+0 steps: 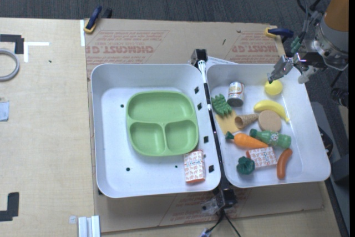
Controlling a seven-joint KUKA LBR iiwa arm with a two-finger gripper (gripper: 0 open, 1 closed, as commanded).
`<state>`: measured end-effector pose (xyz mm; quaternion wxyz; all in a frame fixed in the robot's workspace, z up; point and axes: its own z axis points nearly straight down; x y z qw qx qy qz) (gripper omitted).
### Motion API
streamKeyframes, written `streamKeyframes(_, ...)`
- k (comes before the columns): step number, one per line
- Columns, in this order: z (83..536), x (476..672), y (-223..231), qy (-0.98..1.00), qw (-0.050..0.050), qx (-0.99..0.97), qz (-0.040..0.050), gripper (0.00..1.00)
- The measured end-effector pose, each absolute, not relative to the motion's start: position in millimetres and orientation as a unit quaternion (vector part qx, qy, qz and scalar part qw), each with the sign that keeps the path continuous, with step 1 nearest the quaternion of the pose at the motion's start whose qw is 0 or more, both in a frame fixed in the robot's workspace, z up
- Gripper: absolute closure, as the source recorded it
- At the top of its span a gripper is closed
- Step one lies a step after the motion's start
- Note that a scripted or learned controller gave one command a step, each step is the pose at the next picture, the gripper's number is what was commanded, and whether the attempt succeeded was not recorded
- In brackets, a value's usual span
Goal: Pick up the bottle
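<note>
- Camera view, task item: the small green plastic bottle with a pale label (271, 137) lies on its side in the right white bin (310, 105), in the lower half, its neck toward the bin's centre.
- Handling, as judged: a light, rigid toy bottle with a smooth round body; likely to roll or slip if pinched off-centre. The best hold appears to be across the labelled mid-body, fingers set crosswise to its long axis.
- Gripper: the two-finger gripper (289, 66) hangs over the upper right corner of the same bin, just above a small yellow lemon-shaped toy (273, 87). The fingers look slightly spread with nothing between them. It stands well apart from the bottle.
- Close neighbours: an orange toy carrot (248, 141) lies touching or just beside the bottle's lower left side; a tan round disc (269, 120) sits just above it; a red-and-white printed packet (262, 157) lies just below; an orange-red toy sausage (283, 164) is near the cap-side end.
- Obstruction: carrot and disc crowd both long sides, leaving little finger room; a descent risks nudging them.
- Further items: a yellow banana (271, 109), an ice-cream cone (246, 119), a small metal can (236, 94).
- Left white bin (105, 119): a green divided plate (162, 122) and a small red-and-white carton (194, 167); no bearing on the approach.
</note>
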<state>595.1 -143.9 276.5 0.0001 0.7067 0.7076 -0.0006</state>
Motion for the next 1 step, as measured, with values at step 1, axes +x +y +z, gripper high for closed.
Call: streamKeyframes(1,285.9,595.6,-144.3,0.708,0.001,0.706,-0.0009,1.0)
